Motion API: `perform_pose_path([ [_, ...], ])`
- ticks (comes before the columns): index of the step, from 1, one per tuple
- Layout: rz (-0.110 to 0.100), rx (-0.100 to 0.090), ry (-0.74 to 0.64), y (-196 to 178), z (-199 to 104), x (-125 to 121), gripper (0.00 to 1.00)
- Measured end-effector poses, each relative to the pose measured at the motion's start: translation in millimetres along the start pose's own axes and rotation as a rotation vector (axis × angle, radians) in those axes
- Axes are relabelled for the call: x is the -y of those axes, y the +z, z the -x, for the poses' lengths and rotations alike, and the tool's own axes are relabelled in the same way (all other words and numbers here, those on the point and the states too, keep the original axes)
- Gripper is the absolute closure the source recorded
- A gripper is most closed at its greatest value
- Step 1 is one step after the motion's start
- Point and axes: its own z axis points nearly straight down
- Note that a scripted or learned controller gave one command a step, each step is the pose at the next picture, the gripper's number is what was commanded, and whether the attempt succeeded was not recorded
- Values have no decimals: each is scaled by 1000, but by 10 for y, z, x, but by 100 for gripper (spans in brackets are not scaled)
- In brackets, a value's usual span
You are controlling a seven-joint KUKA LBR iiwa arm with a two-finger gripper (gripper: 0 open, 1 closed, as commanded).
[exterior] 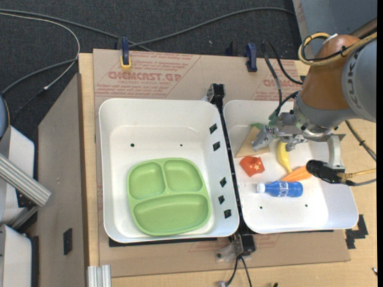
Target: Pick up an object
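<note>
We see the arm (335, 76) reaching into the right bin (299, 217); the left bin (114, 160) holds a green plate (169, 195). The gripper (286, 137), perhaps slightly spread though we cannot tell, hovers above a banana (282, 155), near a bottle (281, 188) and red block (252, 165).

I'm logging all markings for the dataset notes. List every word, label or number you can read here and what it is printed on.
"CHEMCAST G.P": red print on the brown board behind the left bin; the last letters are uncertain.
The same red print repeats on the board behind the right bin, partly cut off by the arm: too blurred to read.
Smaller red lines under each print: too small to read.
Blue bottle: no legible label.
</note>
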Motion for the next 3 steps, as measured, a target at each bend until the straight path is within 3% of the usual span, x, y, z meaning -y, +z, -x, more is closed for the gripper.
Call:
perform_pose_path([
  [1,-1,-1,0,442,-35,22,0],
  [2,4,0,1,314,-35,5,100],
  [3,13,3,0,-299,23,19,100],
])
